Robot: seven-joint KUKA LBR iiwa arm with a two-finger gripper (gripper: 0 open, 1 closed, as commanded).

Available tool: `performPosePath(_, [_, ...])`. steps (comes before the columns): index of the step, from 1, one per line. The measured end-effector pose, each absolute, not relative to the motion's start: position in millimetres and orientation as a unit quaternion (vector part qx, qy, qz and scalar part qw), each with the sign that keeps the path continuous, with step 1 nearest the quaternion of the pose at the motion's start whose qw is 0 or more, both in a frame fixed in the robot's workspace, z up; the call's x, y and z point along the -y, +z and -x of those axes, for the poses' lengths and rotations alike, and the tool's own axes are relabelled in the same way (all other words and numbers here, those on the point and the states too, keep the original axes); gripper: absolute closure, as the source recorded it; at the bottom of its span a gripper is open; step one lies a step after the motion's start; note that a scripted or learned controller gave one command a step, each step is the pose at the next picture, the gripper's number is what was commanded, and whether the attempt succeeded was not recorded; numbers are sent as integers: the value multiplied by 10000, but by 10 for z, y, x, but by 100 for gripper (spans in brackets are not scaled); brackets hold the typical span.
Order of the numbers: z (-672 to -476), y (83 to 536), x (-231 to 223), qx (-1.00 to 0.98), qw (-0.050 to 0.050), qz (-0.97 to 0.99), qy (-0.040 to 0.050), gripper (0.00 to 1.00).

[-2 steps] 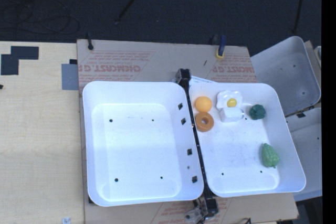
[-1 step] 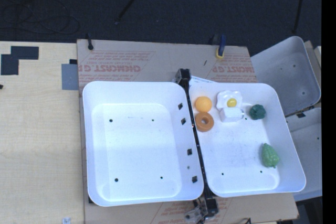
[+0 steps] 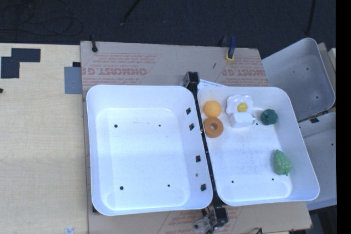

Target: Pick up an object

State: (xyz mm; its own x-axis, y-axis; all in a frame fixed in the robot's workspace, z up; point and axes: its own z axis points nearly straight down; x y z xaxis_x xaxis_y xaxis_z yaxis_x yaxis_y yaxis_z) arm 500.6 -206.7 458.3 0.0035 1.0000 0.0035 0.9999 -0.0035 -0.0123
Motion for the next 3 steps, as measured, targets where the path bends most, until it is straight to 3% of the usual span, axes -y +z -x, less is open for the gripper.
performPosePath(1, [-4733, 3292, 2128, 7063, 77, 7079, 37, 100])
performPosePath(2, [-4757, 3465, 2144, 7068, 13, 7074, 10, 100])
performPosePath(3, [-4758, 3559, 2153, 7067, 18, 7075, 14, 100])
